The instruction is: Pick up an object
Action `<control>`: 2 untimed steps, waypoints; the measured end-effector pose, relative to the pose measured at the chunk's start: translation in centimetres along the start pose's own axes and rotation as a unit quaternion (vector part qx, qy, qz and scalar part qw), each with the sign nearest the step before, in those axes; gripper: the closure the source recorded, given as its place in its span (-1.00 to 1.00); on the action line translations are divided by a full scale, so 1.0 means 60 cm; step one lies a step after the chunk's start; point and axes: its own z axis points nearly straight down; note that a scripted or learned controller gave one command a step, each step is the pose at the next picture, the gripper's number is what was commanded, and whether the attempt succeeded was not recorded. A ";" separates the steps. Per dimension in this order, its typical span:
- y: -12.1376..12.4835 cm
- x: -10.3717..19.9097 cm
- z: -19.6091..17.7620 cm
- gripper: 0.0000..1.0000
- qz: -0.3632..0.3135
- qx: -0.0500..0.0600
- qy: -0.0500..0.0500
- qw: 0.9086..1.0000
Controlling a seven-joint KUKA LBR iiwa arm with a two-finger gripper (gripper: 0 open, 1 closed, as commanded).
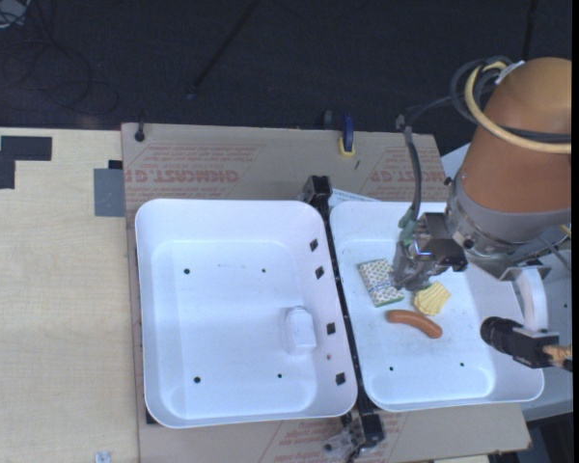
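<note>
In the right bin point(444, 379) lie three small things close together: a green-and-white checked packet point(376, 281), a yellow ridged piece point(432, 300) and an orange sausage point(414, 323). My gripper point(409, 277) hangs low over the right bin, its tip between the packet and the yellow piece and just over the packet's right edge. The sausage lies a little in front of the gripper, apart from it. A white, nearly see-through cup-like object point(299, 328) lies in the left bin point(174, 258), near its right wall.
The two bins touch along a middle divider with black clips point(330, 297). They rest on a cardboard sheet point(232, 167) on the wooden bench. The arm's large orange-banded body point(521, 152) looms over the right bin's far right side.
</note>
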 end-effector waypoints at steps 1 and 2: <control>0.053 0.047 -0.098 1.00 -0.005 -0.010 0.001 1.000; -0.022 -0.025 0.033 1.00 -0.001 -0.002 0.001 1.000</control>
